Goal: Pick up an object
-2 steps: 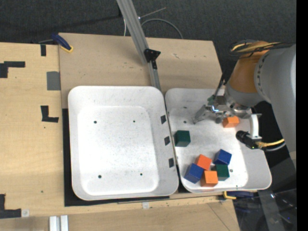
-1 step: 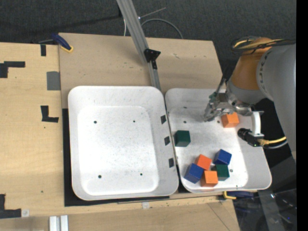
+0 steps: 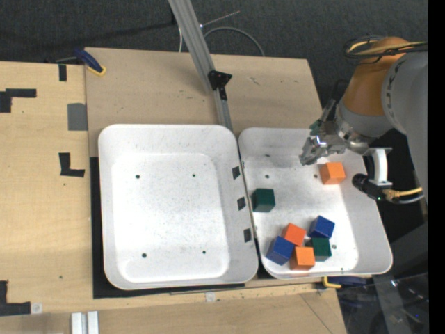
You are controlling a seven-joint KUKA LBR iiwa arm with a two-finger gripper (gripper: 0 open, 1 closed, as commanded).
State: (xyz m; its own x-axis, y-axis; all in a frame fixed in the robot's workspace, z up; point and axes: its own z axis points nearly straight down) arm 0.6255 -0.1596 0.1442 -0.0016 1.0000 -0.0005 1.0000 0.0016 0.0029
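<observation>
Camera view is showing a cluster sitting at the right bin's (image 3: 361, 252) 6 o'clock: two blue cubes (image 3: 280, 250), two orange ones (image 3: 303, 257), one green (image 3: 320, 248). Another green cube (image 3: 263, 200) is lying toward 9 o'clock. An orange cube (image 3: 332, 172) is resting at 1 o'clock, just beside the gripper (image 3: 311, 153); its grip I cannot tell.

Orange cube (image 3: 332, 172), right bin's upper part, resting flat
</observation>
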